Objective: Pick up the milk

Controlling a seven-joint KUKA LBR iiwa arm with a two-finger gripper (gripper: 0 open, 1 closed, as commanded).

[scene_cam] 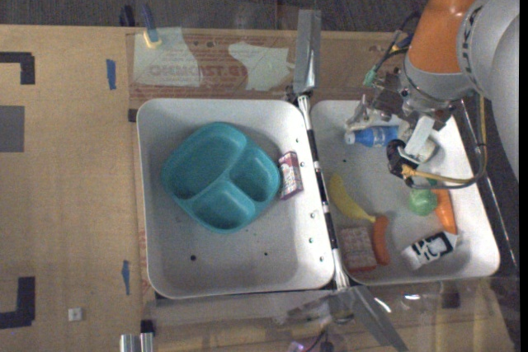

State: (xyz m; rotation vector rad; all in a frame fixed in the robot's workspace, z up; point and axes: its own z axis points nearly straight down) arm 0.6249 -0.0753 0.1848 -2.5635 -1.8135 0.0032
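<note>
Right, you've got the grey arm with the orange band (441,29) reaching in from the right, over the back half of the right-hand shallow white bin (487,255). The two-finger gripper (375,121) sits low at the bin's back-left area, just beside or touching a small blue-and-white bottle lying on its side (375,135). You can't tell from this angle whether the tool is released or clenched, nor whether it has anything.

The milk, a small white carton with black markings (431,249), lies tipped over near the front-right corner of the same bin, well apart from the gripper. Nothing touches it.

Also in that bin: a yellow banana (349,202) along the left side, an orange-red sausage-shaped piece (380,238) beside a reddish-brown square block (356,246), a small green round item (422,201) and an orange carrot-shaped piece (445,212) just beside it.

Left-hand white bin (157,260) holds a teal three-compartment plastic plate (219,176), and a small purple-and-white packet (289,174) leans at the plate's right edge.
</note>
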